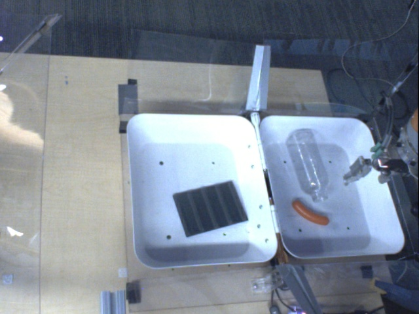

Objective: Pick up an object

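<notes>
The right bin (366, 241) holds a clear plastic bottle (308, 163) lying lengthwise with its cap toward the front. An orange sausage-shaped piece (310, 212) lies just in front of the bottle. A black ribbed rectangular pad (209, 207) lies flat in the left bin (150, 175). My gripper (359, 169) reaches in from the right edge and hangs over the right side of the right bin. It is to the right of the bottle and apart from it, and I see nothing held in it.
A metal post (258, 77) stands behind the seam between the two bins. Cables (366, 57) hang at the back right near the arm. Wooden bench surface (65, 175) extends to the left of the bins.
</notes>
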You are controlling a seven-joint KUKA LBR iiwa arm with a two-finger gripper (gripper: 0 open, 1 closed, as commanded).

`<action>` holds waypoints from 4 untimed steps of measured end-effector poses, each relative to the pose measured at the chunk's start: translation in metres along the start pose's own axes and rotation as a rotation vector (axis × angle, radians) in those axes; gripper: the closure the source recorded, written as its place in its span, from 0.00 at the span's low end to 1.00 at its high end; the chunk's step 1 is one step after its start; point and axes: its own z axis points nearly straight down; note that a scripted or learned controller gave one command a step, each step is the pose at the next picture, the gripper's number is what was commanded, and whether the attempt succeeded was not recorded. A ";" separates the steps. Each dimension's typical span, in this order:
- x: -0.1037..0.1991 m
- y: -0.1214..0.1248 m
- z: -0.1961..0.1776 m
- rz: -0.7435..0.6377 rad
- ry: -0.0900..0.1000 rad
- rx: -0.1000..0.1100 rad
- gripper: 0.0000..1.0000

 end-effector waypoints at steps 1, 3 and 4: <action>0.100 0.024 0.123 0.008 0.001 0.002 0.00; 0.090 0.085 0.130 -0.189 -0.002 -0.009 0.00; 0.094 0.153 0.122 -0.283 0.021 0.032 0.00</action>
